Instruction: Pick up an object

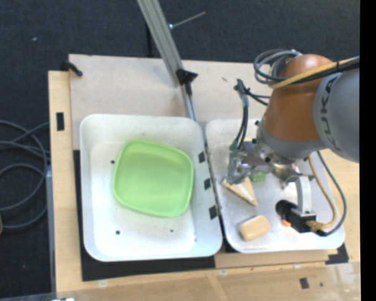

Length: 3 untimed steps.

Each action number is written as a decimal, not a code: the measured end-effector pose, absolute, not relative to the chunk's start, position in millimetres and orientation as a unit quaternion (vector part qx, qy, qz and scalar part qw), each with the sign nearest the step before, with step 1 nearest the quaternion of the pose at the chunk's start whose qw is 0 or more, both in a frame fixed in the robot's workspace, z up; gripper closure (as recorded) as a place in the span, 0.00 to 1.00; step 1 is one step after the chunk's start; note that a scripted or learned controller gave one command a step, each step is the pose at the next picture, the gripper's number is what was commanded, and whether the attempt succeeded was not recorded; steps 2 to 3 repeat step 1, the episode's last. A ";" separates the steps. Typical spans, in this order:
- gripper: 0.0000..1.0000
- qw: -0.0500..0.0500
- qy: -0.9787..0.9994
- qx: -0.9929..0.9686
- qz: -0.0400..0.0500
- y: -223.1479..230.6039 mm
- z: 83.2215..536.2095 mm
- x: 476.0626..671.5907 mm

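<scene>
My gripper [240,168] is low in the right bin [276,246], at its left side. Just below it lies a pale tan wedge [240,192], its upper end touching or very close to the gripper tip. A small green object [258,176] peeks out right beside the gripper, partly hidden by the wrist. A tan rounded block [254,227] lies apart, nearer the bin's front edge. The arm's orange and grey body hides the back and right of this bin.
The left bin [100,231] holds a light green square plate [153,177] in its middle. A slanted metal pole [166,46] rises from the back, ending at the wall between the bins. Cables lie off the bench to the left.
</scene>
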<state>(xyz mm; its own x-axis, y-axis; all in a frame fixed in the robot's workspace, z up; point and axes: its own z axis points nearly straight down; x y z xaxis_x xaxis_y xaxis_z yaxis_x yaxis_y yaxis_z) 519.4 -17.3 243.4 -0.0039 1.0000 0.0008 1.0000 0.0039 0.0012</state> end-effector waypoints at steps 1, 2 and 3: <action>1.00 0.000 0.709 0.706 0.000 35.9 234.3 508.7; 1.00 0.000 0.709 0.706 0.000 35.9 234.3 508.7; 1.00 0.000 0.709 0.706 0.000 35.9 234.3 508.7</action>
